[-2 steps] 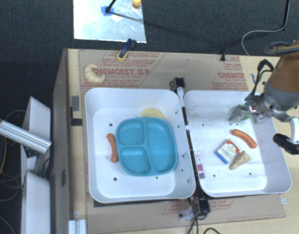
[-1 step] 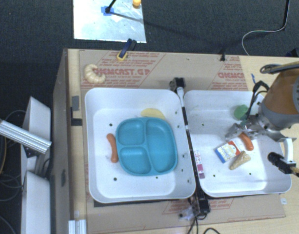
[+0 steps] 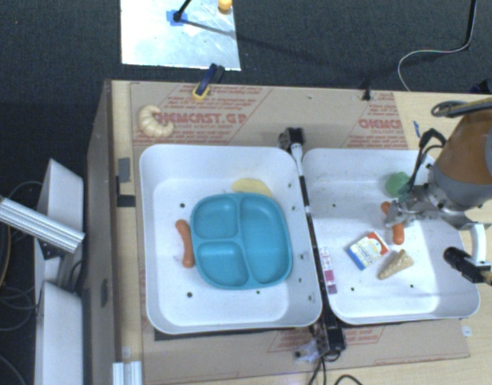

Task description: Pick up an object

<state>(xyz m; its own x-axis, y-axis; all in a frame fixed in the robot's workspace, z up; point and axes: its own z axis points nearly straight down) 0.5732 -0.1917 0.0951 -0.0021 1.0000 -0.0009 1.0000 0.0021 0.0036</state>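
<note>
My gripper (image 3: pixel 400 212) hangs low over the right bin (image 3: pixel 342 295), near its upper right part, reaching in from the right. A small orange piece (image 3: pixel 400 234) lies just below the gripper, and another orange bit (image 3: pixel 385 208) sits at its left side. A green object (image 3: pixel 396 184) lies just above the gripper, partly hidden by the arm. A blue and white carton (image 3: pixel 367 250) and a tan wedge (image 3: pixel 396 264) lie lower in the same bin, apart from the gripper.
The left bin (image 3: pixel 161 295) holds a blue divided plate (image 3: pixel 240 240), an orange sausage (image 3: pixel 185 242) to its left and a pale yellow piece (image 3: pixel 252 187) above it. A black clamp bar (image 3: pixel 306 207) runs between the bins. The arm's grey body (image 3: pixel 470 167) covers the right bin's right edge.
</note>
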